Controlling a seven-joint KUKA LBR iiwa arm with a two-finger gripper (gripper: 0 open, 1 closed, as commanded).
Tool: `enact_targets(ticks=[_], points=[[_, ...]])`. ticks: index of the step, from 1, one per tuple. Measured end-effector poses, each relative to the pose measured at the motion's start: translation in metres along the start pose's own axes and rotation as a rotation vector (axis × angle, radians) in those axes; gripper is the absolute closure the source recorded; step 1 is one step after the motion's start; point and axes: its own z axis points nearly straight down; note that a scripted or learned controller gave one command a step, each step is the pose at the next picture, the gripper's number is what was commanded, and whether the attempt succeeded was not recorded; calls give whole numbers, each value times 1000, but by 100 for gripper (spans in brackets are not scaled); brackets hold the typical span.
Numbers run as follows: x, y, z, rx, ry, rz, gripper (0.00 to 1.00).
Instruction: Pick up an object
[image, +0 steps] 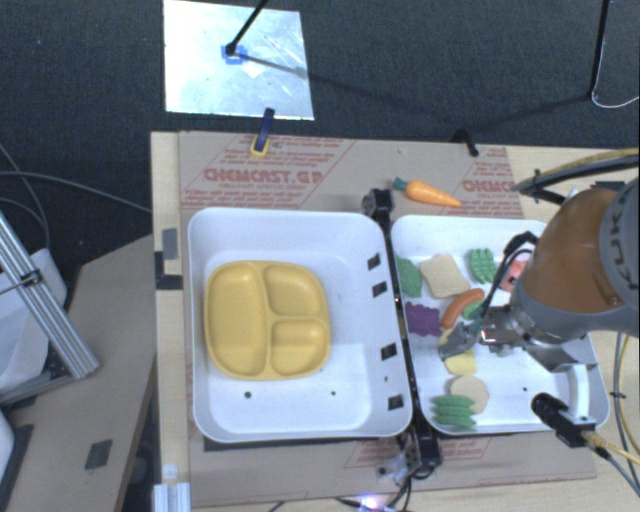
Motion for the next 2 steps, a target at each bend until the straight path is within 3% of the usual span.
enact_targets(ticks=[1,2], points=[[-18,1,68,-3,0,2,0],[22,32,-41,-19,0,-9,0]])
